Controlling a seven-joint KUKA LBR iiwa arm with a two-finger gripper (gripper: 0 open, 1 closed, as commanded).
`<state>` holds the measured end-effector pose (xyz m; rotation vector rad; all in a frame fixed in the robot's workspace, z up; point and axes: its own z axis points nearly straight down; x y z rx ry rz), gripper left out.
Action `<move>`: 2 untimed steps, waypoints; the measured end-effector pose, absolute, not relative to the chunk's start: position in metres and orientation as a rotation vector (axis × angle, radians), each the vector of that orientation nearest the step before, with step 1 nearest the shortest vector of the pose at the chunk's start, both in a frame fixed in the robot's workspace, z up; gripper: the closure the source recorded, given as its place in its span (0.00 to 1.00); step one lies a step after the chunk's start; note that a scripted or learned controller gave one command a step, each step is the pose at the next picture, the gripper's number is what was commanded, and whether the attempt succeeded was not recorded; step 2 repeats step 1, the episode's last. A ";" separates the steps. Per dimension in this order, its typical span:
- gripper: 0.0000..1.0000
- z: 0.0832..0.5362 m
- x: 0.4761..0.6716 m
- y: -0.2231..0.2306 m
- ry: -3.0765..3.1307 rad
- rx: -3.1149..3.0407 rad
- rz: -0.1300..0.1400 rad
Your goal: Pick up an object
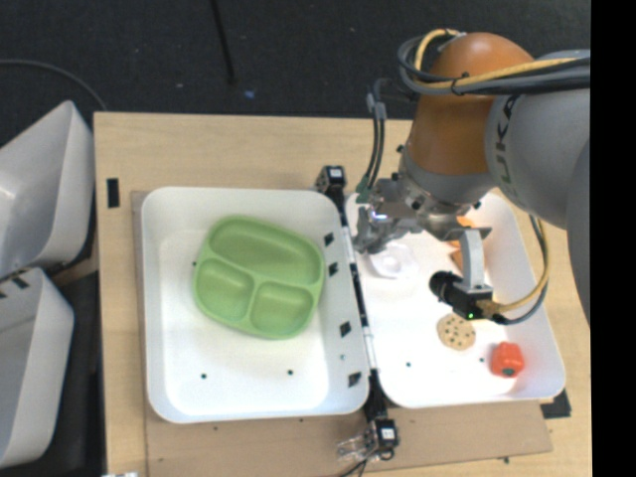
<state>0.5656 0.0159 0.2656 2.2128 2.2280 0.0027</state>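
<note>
My gripper (375,231) hangs low over the left edge of the right bin (427,386), close to the divider between the two bins. Just below it lies a pale, translucent object (390,263) on the bin floor, and I cannot tell whether the two touch. Further right in the same bin lie a round brown cookie with dark chips (456,333) and a small red-orange toy with a green top (506,359). An orange piece (458,252) peeks out from behind the arm's wrist.
The left bin (169,376) holds a green divided plate (259,276). The bulky arm with its orange band (462,97) covers the back of the right bin. A black fitting with cables (457,294) hangs off the wrist. White containers (40,197) stand at the far left.
</note>
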 end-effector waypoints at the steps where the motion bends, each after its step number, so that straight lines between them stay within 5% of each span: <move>1: 1.00 0.255 0.578 0.076 2.230 2.213 0.002; 2: 1.00 0.255 0.578 0.076 2.230 2.213 0.002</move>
